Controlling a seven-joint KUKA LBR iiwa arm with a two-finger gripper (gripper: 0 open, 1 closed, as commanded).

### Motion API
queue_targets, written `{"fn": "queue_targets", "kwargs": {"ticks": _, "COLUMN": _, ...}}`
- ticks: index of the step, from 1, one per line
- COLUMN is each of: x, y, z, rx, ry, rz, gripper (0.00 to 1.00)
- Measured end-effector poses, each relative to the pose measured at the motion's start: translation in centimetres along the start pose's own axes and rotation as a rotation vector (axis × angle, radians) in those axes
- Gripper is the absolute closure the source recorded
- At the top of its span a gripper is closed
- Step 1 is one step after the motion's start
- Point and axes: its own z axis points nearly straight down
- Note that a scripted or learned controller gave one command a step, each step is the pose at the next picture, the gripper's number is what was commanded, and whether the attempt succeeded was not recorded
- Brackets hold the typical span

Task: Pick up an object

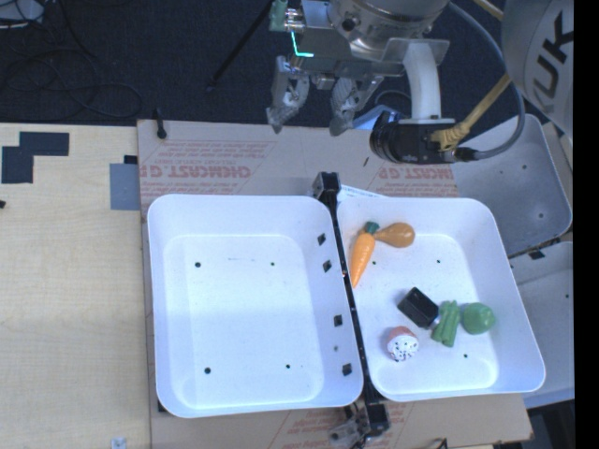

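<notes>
My gripper (310,112) hangs high above the back edge of the bins, open, with nothing between its fingers. In the right bin (510,279) lie an orange carrot (361,253) with a green top, an orange-brown oval piece (396,235) just right of it, a small black block (417,306), a green toy vegetable (461,320) and a white and red round object with dark dots (402,345). All of them sit well below and to the right of the gripper.
The left bin (164,279) stands beside the right one, with a black divider clip strip (339,288) between them. Cardboard lies under both bins. A black cylinder with cables (412,141) hangs from the arm behind the right bin.
</notes>
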Motion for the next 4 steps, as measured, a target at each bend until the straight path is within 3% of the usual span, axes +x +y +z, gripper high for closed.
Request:
{"fn": "queue_targets", "kwargs": {"ticks": 1, "x": 0.0, "y": 0.0, "z": -0.9, "rx": 0.003, "ry": -0.001, "rz": 0.0, "gripper": 1.0}}
{"fn": "queue_targets", "kwargs": {"ticks": 3, "x": 5.1, "y": 2.9, "z": 0.0, "rx": -0.001, "ry": 0.0, "rz": 0.0, "gripper": 1.0}}
{"fn": "queue_targets", "kwargs": {"ticks": 4, "x": 5.2, "y": 3.6, "z": 0.0, "rx": -0.001, "ry": 0.0, "rz": -0.001, "gripper": 1.0}}
